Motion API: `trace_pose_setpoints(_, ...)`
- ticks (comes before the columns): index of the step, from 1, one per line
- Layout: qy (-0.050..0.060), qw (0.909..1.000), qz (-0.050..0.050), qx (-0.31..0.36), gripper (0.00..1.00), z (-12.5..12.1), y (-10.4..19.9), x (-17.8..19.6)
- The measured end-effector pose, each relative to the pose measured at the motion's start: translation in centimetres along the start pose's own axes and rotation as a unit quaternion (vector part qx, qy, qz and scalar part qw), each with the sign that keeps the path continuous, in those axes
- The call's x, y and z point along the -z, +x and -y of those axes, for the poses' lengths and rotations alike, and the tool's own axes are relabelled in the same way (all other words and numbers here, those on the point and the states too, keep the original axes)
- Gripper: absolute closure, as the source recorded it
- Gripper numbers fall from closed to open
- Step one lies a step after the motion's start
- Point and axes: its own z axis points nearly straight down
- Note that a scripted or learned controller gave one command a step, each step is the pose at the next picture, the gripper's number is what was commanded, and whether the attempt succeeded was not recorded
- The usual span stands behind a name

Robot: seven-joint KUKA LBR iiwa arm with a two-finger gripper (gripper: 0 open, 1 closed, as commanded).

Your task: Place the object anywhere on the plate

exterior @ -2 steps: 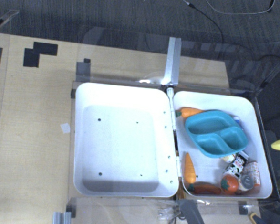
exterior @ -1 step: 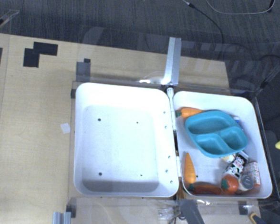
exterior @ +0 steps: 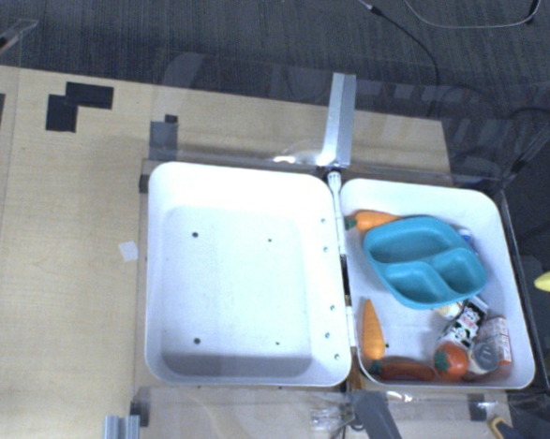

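On the worktop [exterior: 57, 246], right-hand side, where the arm would reach in: the pincer, state undetermined; I cannot tell whether it is spread, pressed together or pinching anything. Right bin [exterior: 512, 249], contents: one blue plate [exterior: 425, 262] with two compartments, lying towards the far side, no item resting on it yet; one carrot [exterior: 374, 220] tucked just behind the plate's far-left rim; a second carrot [exterior: 372, 330] along the left wall; one dark red sausage-shaped piece [exterior: 403, 369] against the near wall; one red-orange round piece [exterior: 451, 361], one small can [exterior: 491, 349] and one black-and-white piece [exterior: 467, 319], crowded together in the near right corner. The object to be placed is presumably one of these, all of them beside the plate in the same bin. Hazards, as judged: the corner cluster sits so tightly that a grasp there could catch two pieces or knock one aside; pieces hugging the walls leave little room; a round piece might roll off the plate; a bump could shift the plate. Left bin [exterior: 243, 277]: white, shallow, holding nothing I can make out.
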Motion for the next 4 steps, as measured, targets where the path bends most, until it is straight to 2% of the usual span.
trace_pose_setpoints(1, -0.003, 1.0000, 0.001, 0.004, 1.00, -0.2, 0.1, 1.2)
trace_pose_setpoints(2, 0.000, 1.0000, 0.000, 0.007, 1.00, 0.0, -0.7, 0.1)
trace_pose_setpoints(3, -0.001, 0.9998, 0.000, -0.018, 1.00, 0.1, -0.9, 0.1)
trace_pose_setpoints(4, 0.000, 0.9982, -0.001, -0.059, 1.00, 0.2, 10.9, 0.1)
